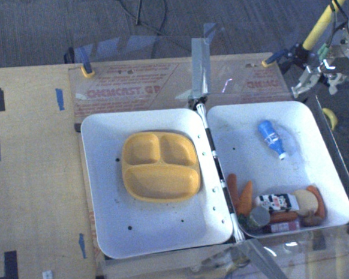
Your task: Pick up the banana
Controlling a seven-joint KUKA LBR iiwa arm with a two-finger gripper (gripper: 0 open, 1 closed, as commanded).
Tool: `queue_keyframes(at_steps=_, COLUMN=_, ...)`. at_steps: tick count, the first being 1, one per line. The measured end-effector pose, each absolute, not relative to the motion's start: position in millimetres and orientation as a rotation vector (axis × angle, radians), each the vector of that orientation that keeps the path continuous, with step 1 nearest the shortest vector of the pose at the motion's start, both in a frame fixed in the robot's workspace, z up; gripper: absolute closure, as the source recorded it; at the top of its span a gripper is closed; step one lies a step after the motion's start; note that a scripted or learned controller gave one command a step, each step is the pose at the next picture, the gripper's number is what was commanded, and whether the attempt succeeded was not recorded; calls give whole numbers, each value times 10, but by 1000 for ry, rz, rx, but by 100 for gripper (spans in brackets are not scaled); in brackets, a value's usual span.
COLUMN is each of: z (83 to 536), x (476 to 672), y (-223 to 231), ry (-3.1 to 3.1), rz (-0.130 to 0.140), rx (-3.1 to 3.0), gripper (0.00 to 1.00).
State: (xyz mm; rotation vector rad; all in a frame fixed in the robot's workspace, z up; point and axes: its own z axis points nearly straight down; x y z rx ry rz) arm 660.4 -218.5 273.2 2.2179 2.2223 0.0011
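The banana [328, 118], as far as I can tell, is the small yellow piece just outside the right bin [322, 131]. The claw [308, 81] is above it; I cannot tell its state. A bottle [272, 138] lies inside that bin.

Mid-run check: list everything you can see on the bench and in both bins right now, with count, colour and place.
Bins: two, white, side by side on the bench.
Divided plate: one, yellow, middle of the left bin.
Bottle: one, blue with white cap, upper part of the right bin, lying down.
Carrots: two, orange, near edge of the right bin by the divider.
Pile of small items: several, mixed colours, near edge of the right bin; too small to identify.
Banana: cannot pick one out for certain.
Clamp: one, orange, bench's far edge.
Hand: one, top right, outside the bins.
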Motion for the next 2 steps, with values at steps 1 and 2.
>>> queue_keyframes(at_steps=1, z=2850, x=6619, y=-2174, ry=2223, rz=2, rx=2211, gripper=100)
queue_keyframes(at_steps=2, z=2848, x=6620, y=-2167, ry=2224, rz=2, rx=2210, gripper=0)
